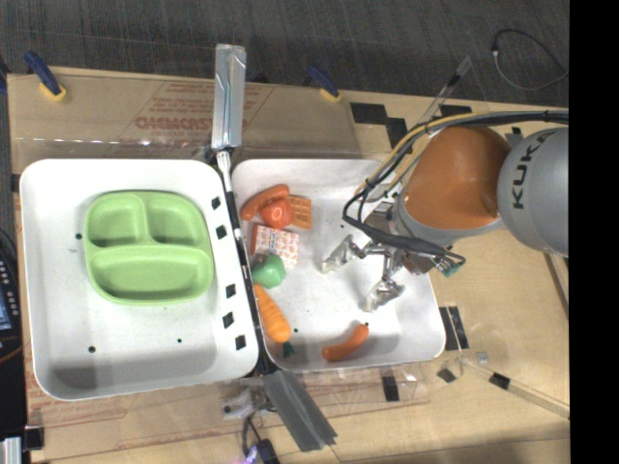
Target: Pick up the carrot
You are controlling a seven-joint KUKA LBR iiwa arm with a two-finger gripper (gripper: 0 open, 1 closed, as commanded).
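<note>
The carrot (273,317) is orange and lies against the left wall of the right bin (416,332), near the front, with a green top (269,272) at its far end. My gripper (360,275) hovers over the middle of the right bin, to the right of the carrot and apart from it. Its fingers (338,254) are spread open with nothing between them, only bare bin floor. The grey arm with its orange band (455,182) reaches in from the right.
A red-orange sausage-like piece (345,344) lies at the right bin's front edge. At the bin's far left are an orange-red toy (266,202), an orange block (301,212) and a small printed box (276,243). A green divided plate (150,246) sits in the left bin (58,356).
</note>
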